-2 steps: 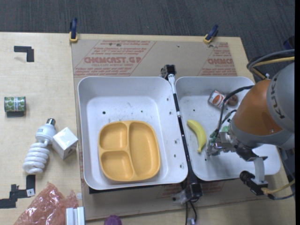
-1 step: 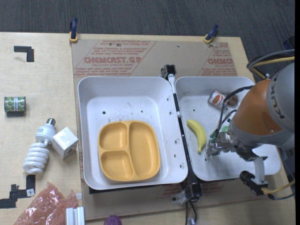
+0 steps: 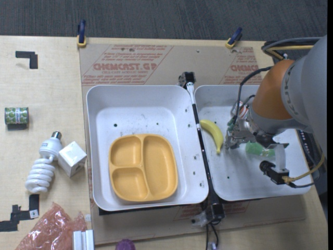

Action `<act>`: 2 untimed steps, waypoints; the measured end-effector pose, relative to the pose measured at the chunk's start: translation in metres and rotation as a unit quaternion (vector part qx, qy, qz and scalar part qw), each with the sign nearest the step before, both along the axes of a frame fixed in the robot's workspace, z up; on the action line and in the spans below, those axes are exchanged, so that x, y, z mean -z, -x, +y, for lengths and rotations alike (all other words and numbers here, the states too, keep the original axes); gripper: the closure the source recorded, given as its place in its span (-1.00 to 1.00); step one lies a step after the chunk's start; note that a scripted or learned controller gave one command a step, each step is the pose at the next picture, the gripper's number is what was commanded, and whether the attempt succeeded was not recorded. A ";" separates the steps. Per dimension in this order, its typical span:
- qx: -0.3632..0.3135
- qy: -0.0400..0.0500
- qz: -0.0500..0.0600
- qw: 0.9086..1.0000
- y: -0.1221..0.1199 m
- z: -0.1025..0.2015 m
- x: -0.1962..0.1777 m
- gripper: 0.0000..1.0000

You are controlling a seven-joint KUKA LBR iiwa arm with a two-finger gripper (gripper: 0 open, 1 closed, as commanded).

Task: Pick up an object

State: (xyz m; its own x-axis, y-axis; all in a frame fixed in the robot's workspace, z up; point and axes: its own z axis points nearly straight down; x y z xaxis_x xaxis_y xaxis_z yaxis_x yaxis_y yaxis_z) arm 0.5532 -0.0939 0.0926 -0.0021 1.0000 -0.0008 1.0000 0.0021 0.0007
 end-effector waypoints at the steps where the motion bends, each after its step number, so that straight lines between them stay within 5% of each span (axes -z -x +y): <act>1: 0.001 0.000 0.001 1.000 0.050 -0.016 0.000 -1.00; 2: 0.002 -0.001 0.001 1.000 0.076 -0.001 0.000 -1.00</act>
State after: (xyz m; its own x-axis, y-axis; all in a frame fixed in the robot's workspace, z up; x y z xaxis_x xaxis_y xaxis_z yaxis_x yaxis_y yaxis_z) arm 0.4775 -0.0952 0.0922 0.0023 1.0000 0.0003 1.0000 -0.0023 -0.0004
